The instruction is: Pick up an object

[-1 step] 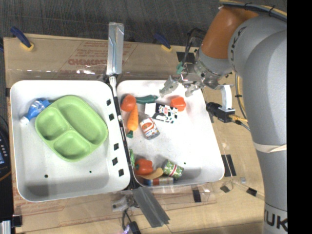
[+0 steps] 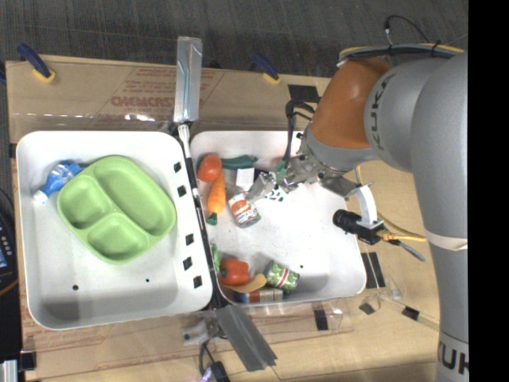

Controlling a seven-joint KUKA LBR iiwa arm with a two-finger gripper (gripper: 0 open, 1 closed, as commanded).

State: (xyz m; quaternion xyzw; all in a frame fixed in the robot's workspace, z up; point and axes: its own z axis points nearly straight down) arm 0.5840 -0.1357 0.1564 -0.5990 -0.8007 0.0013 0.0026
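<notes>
Gripper (image 2: pixel 270 188) sits low in the right bin (image 2: pixel 338 249), just beside the small can (image 2: pixel 244 211); can't tell how wide the fingers are or if they've got anything. I'd centre over the can, away from the carrot (image 2: pixel 215 198), before closing.

2 white bins (image 2: pixel 48 293) sit side by side on the bench. The left one holds 1 green divided plate (image 2: pixel 117 207) and 1 blue item (image 2: pixel 60 173). The right one holds more — 1 carrot (image 2: pixel 215 198), 1 tomato (image 2: pixel 209 168), 1 red pepper (image 2: pixel 235 272), 1 small can (image 2: pixel 244 210), 1 green-patterned can (image 2: pixel 281 276) and 1 dark-green piece (image 2: pixel 238 163) — about 6 items countable.
</notes>
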